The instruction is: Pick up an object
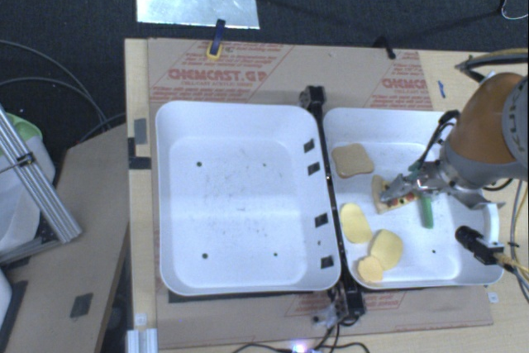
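The right bin holds several toy foods. A tan toast slice lies near its left wall. A pizza-like slice sits in the middle, with a green stick-shaped piece just to its right. Three yellow rounds lie toward the front: one by the divider, a larger one and a small one at the front edge. My gripper is low over the bin's middle, right at the pizza slice's right end and above the green piece. Whether it touches either I cannot tell.
The left bin stands beside the right one, with a black divider bar between them. Both rest on a cardboard sheet on the bench. The arm's orange band hangs over the right bin's right side.
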`<state>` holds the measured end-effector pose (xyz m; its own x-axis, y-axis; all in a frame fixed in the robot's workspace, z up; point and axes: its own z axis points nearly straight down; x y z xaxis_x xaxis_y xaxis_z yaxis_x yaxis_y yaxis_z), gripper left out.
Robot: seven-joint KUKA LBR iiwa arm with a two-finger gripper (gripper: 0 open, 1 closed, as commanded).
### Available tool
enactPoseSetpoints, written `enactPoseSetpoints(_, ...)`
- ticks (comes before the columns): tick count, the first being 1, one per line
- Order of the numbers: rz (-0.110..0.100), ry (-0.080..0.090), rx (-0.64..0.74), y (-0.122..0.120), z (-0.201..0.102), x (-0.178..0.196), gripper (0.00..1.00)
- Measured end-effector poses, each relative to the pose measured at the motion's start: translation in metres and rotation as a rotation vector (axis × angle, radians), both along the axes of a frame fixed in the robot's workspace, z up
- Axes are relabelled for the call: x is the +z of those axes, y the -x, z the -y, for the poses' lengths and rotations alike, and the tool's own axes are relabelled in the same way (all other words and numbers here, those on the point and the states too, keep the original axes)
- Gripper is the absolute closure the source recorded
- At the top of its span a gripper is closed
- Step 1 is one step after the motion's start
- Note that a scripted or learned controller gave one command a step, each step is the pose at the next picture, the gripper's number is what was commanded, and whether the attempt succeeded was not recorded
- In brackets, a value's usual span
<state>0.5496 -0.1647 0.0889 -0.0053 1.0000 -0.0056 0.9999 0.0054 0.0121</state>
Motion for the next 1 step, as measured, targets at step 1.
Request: enactPoseSetpoints(1, 0.004, -0.003, -0.002, -0.0015, 0.0006, 0.0123, 1.0)
